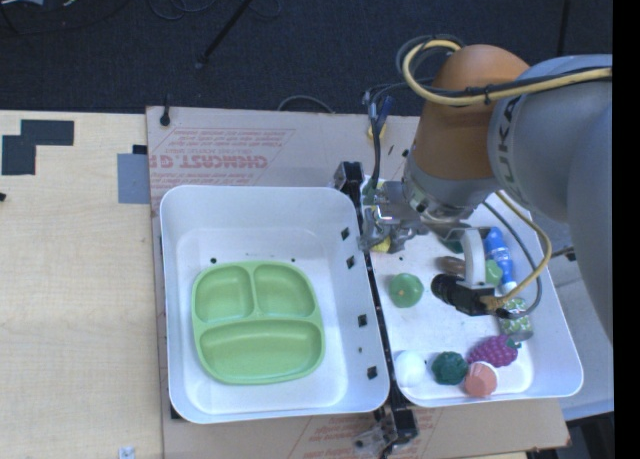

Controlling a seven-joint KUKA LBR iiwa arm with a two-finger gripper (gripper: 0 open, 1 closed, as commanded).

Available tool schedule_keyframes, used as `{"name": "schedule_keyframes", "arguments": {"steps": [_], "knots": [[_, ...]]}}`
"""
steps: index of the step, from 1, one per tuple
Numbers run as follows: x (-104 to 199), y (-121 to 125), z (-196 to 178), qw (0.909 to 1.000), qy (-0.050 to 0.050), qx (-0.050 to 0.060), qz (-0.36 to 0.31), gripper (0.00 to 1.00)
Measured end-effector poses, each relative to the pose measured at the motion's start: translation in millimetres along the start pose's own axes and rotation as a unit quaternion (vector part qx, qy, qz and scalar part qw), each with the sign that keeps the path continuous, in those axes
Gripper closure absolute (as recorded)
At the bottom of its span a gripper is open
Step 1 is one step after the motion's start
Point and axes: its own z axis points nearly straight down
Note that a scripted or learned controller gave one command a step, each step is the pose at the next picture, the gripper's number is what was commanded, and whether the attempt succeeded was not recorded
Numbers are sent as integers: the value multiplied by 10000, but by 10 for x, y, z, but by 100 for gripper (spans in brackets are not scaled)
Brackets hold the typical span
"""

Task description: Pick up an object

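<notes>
Pale wood bench, cardboard sheet on it, two white bins atop

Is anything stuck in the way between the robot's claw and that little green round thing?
Nothing visible is. The gripper hangs near the right bin's left wall, and the green round thing lies just below it in the picture, with bare white floor between them.
</notes>
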Motion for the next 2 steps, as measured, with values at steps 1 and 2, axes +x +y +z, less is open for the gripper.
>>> {"name": "schedule_keyframes", "arguments": {"steps": [1,2], "knots": [[15,100,49,10000,-1,-11,-24,100],[33,57,50,10000,2,-1,-8,100]]}}
